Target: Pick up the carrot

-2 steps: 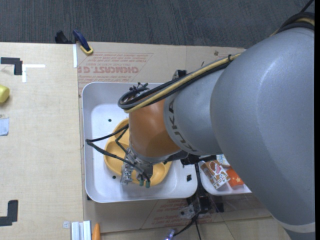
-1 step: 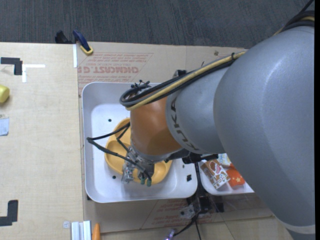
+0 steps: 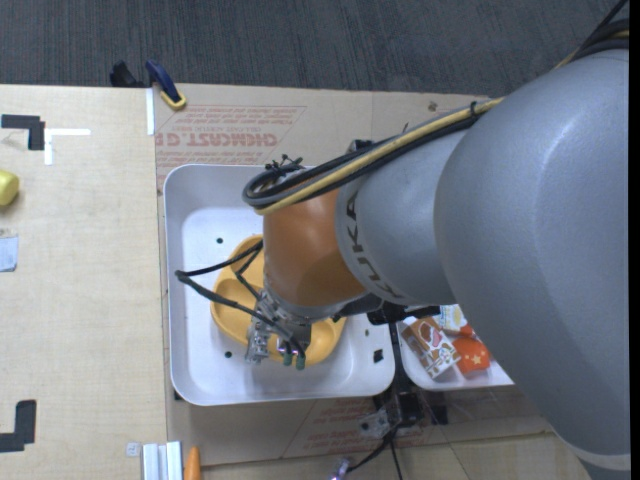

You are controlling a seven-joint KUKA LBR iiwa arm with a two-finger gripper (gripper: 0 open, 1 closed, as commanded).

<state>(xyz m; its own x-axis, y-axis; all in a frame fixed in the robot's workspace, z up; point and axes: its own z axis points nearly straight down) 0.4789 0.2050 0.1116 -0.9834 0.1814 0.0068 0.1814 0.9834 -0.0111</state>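
Pincer (image 3: pixel 278 348) hanging low in the left bin (image 3: pixel 190 298), can't tell whether spread or pressed together. Huge grey arm (image 3: pixel 520 218) hiding most of the right bin (image 3: pixel 408 366). Yellow dish (image 3: pixel 228 303) right under the pincer. Likely the carrot (image 3: pixel 472 354): small orange lump in the right bin, beside a packet (image 3: pixel 430 346). Lift clear, swing right, drop straight down.
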